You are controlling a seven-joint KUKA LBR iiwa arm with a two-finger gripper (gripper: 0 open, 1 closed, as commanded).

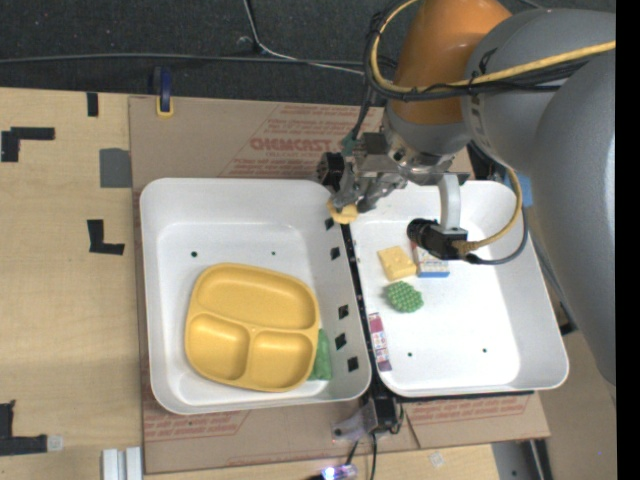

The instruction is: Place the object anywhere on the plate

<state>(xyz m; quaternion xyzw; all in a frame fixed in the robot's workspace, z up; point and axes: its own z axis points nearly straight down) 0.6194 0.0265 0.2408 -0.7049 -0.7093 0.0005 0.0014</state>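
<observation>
A yellow three-compartment plate (252,326) lies in the left white bin (165,268), lower centre of the frame. The fingers (349,196) of the grey arm's gripper (345,206), above the wall between bins, pinch a small yellow object (343,211). The right bin (500,358) holds a yellow block (397,262) and a green ball (404,296).
</observation>
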